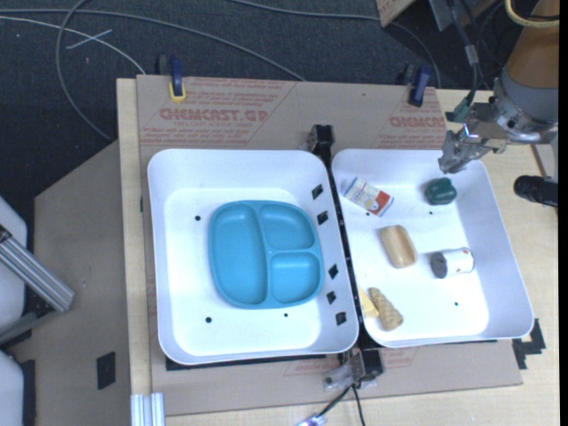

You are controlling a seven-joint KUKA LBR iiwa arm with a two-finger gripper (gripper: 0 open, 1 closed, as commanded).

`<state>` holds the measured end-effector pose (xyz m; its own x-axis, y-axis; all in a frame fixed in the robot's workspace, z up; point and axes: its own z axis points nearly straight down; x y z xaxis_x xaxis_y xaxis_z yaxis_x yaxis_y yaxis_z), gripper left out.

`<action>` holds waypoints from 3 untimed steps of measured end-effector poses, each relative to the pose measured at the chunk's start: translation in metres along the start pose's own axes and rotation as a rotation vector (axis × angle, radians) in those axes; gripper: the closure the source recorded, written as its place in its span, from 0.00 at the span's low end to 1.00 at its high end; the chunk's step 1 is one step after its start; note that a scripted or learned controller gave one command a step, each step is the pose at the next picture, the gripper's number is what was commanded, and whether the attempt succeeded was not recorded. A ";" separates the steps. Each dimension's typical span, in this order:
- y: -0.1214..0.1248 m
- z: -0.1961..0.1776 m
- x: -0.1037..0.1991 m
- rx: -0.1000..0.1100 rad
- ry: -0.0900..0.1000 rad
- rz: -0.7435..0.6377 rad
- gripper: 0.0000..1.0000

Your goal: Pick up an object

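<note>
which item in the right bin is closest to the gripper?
The dark green lump, just below the gripper at the bin's far right. The packet, tan block, white cylinder and corn-like piece lie farther off.

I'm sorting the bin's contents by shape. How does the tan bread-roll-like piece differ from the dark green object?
The tan roll is light brown and oblong, lying near the right bin's middle; the dark green object is darker, rounder and smaller, near the far edge, just below the hand. Both rest loose on the bin floor, touching nothing.
</note>
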<state>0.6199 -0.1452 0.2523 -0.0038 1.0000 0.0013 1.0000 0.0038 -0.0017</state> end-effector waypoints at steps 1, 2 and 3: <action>0.000 -0.005 0.053 0.000 0.001 -0.002 1.00; 0.006 0.010 0.102 0.002 0.001 -0.001 1.00; 0.015 0.018 0.147 -0.001 0.000 -0.001 1.00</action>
<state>0.6339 0.0015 0.2340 -0.0048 1.0000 0.0014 1.0000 0.0048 -0.0006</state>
